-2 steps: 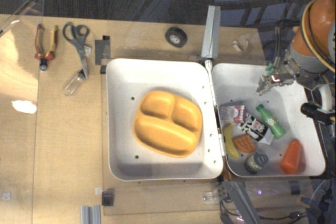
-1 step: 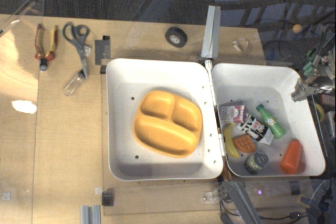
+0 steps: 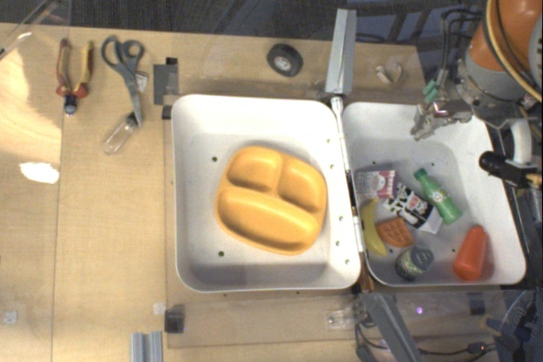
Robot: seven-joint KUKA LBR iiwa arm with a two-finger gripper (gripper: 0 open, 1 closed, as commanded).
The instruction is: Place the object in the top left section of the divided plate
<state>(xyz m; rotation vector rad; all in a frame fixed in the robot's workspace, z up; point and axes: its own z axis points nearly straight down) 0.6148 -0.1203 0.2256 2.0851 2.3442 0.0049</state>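
Observation:
A yellow divided plate [image 3: 271, 199] lies in the middle of the left bin [image 3: 195, 182], with two smaller sections at its far side and one long section at its near side. My gripper [image 3: 428, 119] hangs over the far part of the right bin [image 3: 382, 131], well away from the plate. Below it in that bin lie a green bottle [image 3: 438, 196], an orange-red carrot-like toy [image 3: 471, 253], a yellow banana [image 3: 372, 227], a black-and-white carton [image 3: 413, 207], a pink-and-white packet [image 3: 375, 182], an orange cracker [image 3: 394, 232] and a dark can [image 3: 413, 262]. I see nothing in the gripper.
On the bench to the left lie scissors [image 3: 127, 72], red-handled pliers [image 3: 72, 72] and a clear tube [image 3: 119, 134]. A black tape roll [image 3: 285, 59] sits behind the left bin. A metal divider [image 3: 342, 51] stands between the bins.

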